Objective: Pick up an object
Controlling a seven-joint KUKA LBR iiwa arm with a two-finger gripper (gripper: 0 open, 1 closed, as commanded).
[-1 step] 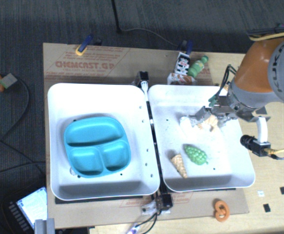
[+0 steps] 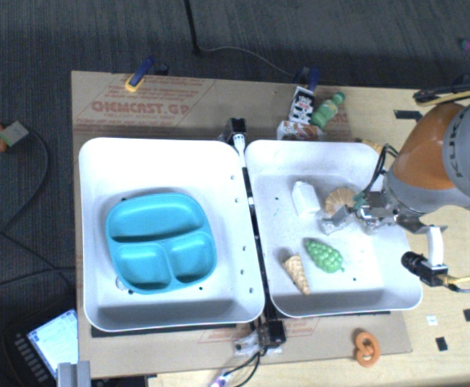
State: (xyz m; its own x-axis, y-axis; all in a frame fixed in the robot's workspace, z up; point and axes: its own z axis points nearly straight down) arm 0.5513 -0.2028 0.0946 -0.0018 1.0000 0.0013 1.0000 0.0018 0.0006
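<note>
In the right bin (image 2: 396, 297), near its right wall, the claw (image 2: 349, 216) is hanging low over the white floor, with the grey arm (image 2: 428, 176) and its orange band reaching in from the right edge of the counter (image 2: 452, 337). The claw's metal tips are sitting beside a tan, shell-like object (image 2: 339, 197), which is lying just up and left of them and seems to be touching or nearly touching them; whether the tips are apart or together I cannot tell, and nothing is clearly showing between them. Just left of the claw, past the shell-like piece, a small white block (image 2: 304, 197) is resting on the bin floor. Below the claw and slightly left, a green bumpy toy, like a bunch of grapes (image 2: 324, 255), is lying well clear of the tips. Further down and left of that, a tan cone-shaped piece (image 2: 297, 272) is lying near the bin's lower left corner. Far to the claw's left, across the divide between the bins, the left bin (image 2: 97, 168) is holding a blue three-compartment tray (image 2: 160, 242). Above the claw, beyond the bin's top rim, a green bottle-like item (image 2: 326, 111) is lying on the counter, and below the bin an orange ring (image 2: 367, 347) is resting near the counter's front edge.
</note>
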